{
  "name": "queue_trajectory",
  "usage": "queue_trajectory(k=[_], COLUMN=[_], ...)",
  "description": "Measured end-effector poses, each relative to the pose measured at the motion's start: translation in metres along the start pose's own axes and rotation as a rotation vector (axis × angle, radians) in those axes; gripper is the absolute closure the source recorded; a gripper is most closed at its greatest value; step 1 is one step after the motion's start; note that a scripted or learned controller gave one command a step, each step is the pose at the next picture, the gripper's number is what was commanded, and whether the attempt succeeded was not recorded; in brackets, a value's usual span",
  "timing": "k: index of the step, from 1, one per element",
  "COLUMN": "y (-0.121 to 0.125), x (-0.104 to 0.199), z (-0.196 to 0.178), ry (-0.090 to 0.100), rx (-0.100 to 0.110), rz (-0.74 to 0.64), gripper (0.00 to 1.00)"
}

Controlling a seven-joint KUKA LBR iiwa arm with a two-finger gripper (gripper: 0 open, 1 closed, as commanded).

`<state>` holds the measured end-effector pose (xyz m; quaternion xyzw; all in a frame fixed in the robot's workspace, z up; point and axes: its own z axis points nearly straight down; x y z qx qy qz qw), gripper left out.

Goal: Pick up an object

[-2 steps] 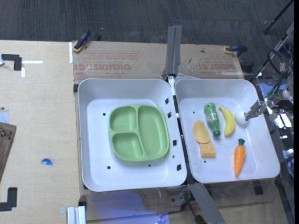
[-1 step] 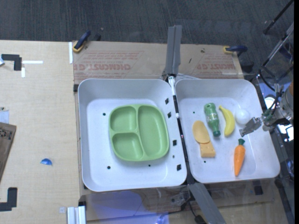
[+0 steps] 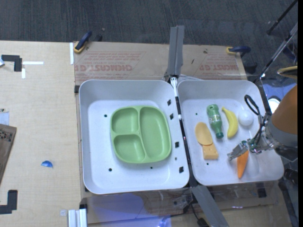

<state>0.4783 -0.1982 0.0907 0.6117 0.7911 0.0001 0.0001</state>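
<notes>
Pincer (image 3: 238, 151): mine, low in the right bin (image 3: 227, 174), its opening and hold impossible to tell. Carrot (image 3: 242, 163): just below it, touching or nearly, long axis running toward the bin's near wall.

Green tray (image 3: 141, 134) smooth matt plastic; bench (image 3: 38, 126) pale wood, seemingly.

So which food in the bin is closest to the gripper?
The orange carrot, lying right beside the gripper. The banana, white egg and cheese wedge lie farther away.
</notes>
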Motion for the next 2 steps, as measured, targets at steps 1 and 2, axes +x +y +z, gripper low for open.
queue_trajectory(k=[1, 2], y=[0.0, 0.016], x=[-0.001, 0.058], z=[-0.007, -0.109], ry=[0.001, 0.0], rx=[0.001, 0.003], rz=[0.004, 0.156], gripper=[1.0, 1.0])
